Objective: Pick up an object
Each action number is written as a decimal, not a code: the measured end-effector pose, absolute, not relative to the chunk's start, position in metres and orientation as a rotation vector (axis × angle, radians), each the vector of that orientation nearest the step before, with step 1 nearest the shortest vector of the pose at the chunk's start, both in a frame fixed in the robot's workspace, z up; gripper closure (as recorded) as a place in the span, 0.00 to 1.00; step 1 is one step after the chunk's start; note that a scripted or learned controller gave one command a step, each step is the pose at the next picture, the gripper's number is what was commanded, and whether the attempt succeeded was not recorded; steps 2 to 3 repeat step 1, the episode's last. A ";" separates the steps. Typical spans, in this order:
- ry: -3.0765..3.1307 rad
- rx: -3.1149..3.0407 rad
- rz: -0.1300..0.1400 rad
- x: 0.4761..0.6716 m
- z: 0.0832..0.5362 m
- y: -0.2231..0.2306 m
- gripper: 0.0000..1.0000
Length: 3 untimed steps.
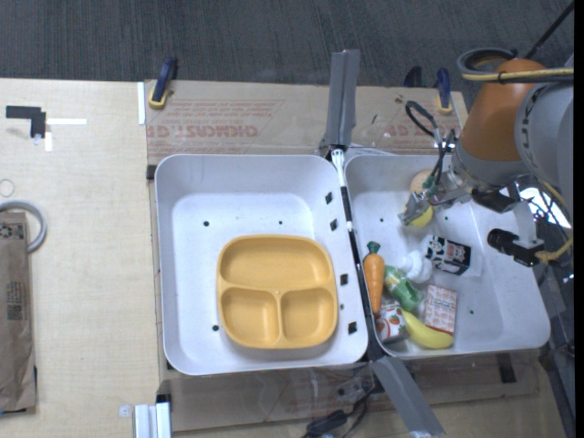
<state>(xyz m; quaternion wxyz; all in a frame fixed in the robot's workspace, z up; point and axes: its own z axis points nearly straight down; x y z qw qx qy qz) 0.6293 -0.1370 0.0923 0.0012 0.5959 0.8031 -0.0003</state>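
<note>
The bench [73, 272] is the biggest thing under me, pale wood, with a strip of printed cardboard [237, 121] along its far edge held by blue clamps [164, 82]. On it sit two shallow white bins, side by side and touching along a grey divider [343, 108]. The left bin [182, 199] holds a yellow three-compartment tray [276, 290], lying flat, a little toward the near side.

My arm [525, 126] comes in from the right, grey with the orange band above the wrist, and hangs over the far part of the right bin [511, 327]. My claw [429, 199] points down near the far left of that bin, right at a small yellow thing [419, 215] that lies there. I cannot tell from here whether my fingers are wide or narrow, or whether that yellow piece is between them; it looks to be touching the tips or just beside them.

The other things to pick lie in the near left part of the right bin, clustered together. A carrot [373, 279] lies along the bin's left wall, green top pointing away. A banana [427, 333] lies at the near edge, with a small pink packet [441, 307] just beside it and a red-and-white item [391, 322] on its left. A green piece [402, 290] and a white bottle [416, 267] sit between the carrot and the packet. A black-and-white carton [449, 255] lies a bit apart, toward the middle.
</note>
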 end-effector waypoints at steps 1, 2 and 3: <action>2.400 2.025 0.000 0.621 0.221 -0.031 1.00; 2.400 2.025 0.000 0.621 0.221 -0.031 1.00; 2.400 2.025 0.000 0.621 0.221 -0.031 1.00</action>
